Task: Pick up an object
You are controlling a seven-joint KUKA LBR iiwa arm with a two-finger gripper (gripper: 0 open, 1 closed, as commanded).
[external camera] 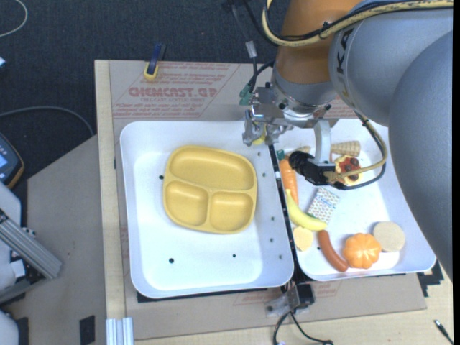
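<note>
Where the two white bins meet along their shared wall, the gripper (256,134) hangs over the far end of that divide, at the bins' back rim, with the grey arm (402,63) and its orange band reaching in from the right above it. From this camera view it cannot be told whether the gripper is open or closed, and nothing can be seen held in it. The left bin (144,214) holds a yellow plate (210,189) with three compartments, lying flat near the middle. The things to pick mostly lie in the right bin (413,254). A carrot (289,177) lies along the dividing wall just in front of the gripper, and a banana (302,214) curves on from its near end. Beside the banana sits a small checked packet (325,203), and a pale yellow slice (304,238) lies just below the banana's tip. Toward the near edge a sausage (333,250) lies at a slant, next to a small orange pumpkin (361,250), which touches a round beige biscuit (389,236). At the back of this bin a ridged cone (346,148) rests near the rim. Both bins sit on a cardboard sheet (180,88) with red print, and a blue and yellow clamp (153,63) grips its far edge.
</note>
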